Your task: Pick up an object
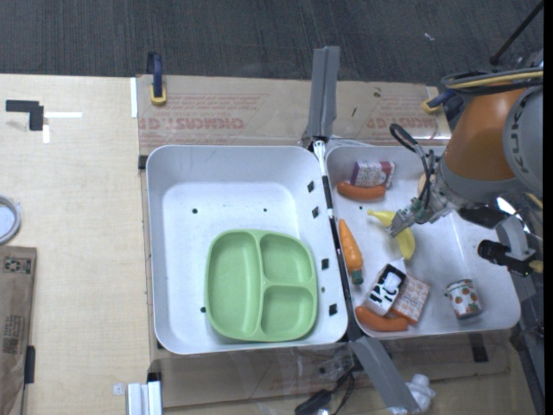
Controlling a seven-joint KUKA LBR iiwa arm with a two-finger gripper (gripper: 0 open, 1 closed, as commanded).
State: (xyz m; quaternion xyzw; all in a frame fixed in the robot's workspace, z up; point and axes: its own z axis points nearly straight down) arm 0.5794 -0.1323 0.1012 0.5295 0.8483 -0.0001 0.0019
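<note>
My pincer [403, 223]: it hung low over the right bin [510, 305], its tip right at the banana [399, 234]; I could not tell how the tip stood.
My arm: it came in from the right, the orange band above the wrist over that bin's right side.
Banana: yellow, near the middle of the right bin, just beside the pincer's tip; I could not tell whether they touched.
Carrot [350, 251]: along the right bin's left wall.
Sausages: one [361, 190] at the far end beside a small pink-labelled packet [374, 174], another [381, 320] at the near end.
Black-and-white box [385, 289]: near end, touching a patterned packet [412, 299].
Small can [464, 299]: near right corner.
Left bin [164, 232]: it bore a green divided plate [261, 284].
</note>
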